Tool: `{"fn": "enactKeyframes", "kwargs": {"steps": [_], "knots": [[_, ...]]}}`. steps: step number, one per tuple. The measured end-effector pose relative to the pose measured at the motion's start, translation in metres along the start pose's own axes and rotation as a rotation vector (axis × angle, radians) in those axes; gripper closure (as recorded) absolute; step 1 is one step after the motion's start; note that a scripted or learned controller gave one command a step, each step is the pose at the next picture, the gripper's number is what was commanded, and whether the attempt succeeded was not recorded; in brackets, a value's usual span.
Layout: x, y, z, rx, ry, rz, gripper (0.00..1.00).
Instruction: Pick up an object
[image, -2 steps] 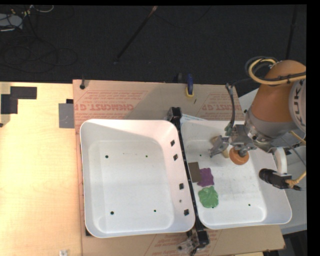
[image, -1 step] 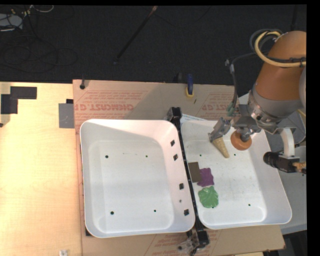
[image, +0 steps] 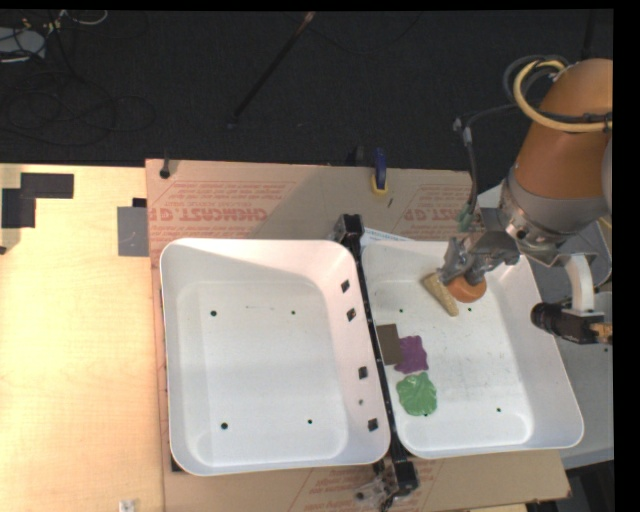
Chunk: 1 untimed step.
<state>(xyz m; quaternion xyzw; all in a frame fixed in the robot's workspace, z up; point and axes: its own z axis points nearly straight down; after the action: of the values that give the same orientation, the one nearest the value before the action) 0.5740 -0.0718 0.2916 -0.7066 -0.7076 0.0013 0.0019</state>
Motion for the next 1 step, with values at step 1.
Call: {"fn": "enactKeyframes", "kwargs": {"steps": [1], "knots": [[0.0095,-0.0281,0.0177,0.002,0.000,0.004,1.00]]}}
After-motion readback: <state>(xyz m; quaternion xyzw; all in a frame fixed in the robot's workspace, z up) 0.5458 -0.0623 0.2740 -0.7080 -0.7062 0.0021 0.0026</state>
